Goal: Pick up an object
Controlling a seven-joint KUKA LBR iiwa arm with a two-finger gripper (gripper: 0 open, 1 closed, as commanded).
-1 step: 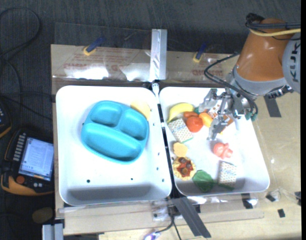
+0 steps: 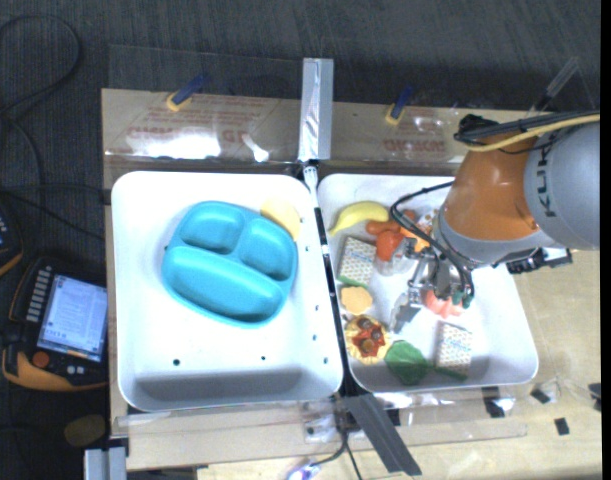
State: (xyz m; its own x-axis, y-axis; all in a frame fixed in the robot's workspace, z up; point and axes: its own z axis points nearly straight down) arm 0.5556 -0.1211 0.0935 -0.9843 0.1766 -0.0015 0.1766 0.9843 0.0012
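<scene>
1. White bins, two: left bin [image 2: 135, 368] holds one blue divided tray [image 2: 230, 260].
2. Right bin [image 2: 520, 353]: banana [image 2: 357, 215], green piece [image 2: 407, 361], assorted small items.
3. Tool [image 2: 425, 293] low over them; grip state unclear.

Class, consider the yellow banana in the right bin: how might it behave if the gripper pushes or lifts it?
The banana is curved and smooth, so it would probably pivot or slide when pushed. It looks like a toy, likely light. Leaning by the bin wall, it may be awkward to grasp.
</scene>
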